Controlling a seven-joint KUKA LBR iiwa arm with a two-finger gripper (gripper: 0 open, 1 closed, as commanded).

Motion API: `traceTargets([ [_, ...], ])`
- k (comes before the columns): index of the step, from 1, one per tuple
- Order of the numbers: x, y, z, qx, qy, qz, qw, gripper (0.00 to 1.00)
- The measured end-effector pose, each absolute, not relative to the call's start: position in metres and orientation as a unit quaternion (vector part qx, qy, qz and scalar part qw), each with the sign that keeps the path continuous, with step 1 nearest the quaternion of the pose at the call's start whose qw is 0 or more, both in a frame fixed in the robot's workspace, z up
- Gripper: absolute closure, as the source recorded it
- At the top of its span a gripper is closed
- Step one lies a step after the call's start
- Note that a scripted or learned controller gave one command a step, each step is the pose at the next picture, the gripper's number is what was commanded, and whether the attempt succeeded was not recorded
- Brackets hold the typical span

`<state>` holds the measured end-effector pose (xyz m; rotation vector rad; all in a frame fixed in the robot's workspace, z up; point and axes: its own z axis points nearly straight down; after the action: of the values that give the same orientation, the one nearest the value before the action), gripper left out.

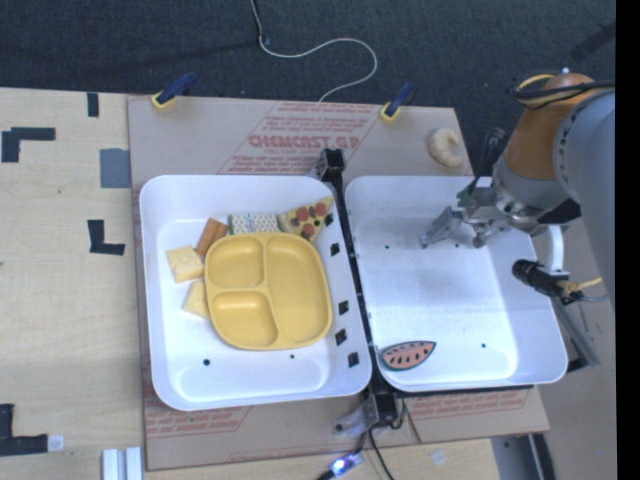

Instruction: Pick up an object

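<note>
Task barely begun: pincer [437, 236] hangs over the right bin [500, 368] w/ nothing btwn its prongs, open/shut can't be told, nearest pick the watermelon slice [408, 354] at the bin's front, others crowd the yellow plate [268, 290] in the left bin [160, 268].

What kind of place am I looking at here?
Probably a robotics lab test bench: a robot arm reaches over two white bins holding toy food such as a watermelon slice and a yellow divided plate.
</note>
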<state>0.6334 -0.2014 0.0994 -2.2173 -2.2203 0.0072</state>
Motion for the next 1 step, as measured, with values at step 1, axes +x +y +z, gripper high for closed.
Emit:
traceTargets([
  [1, 0.6334, -0.2004, 0.0838, -0.706, -0.708, 0.0014, 0.000, 0.00],
])
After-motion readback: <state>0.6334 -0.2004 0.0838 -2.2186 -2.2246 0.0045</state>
